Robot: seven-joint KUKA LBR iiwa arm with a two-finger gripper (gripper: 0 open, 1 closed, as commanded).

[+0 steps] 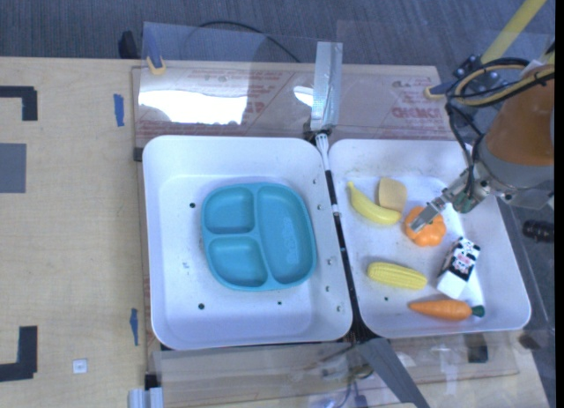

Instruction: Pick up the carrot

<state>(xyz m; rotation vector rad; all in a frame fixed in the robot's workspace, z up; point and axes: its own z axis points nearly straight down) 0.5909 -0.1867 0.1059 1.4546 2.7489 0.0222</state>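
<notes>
The carrot (441, 309) lies at the near edge of the right bin (511, 248), just below a small milk carton (460, 265) and right of a corn cob (397, 275). The tool (429, 216) sits over an orange fruit (426, 230); whether its tips are apart cannot be told. A blue divided plate (260, 236) rests in the left bin (167, 248).
</notes>
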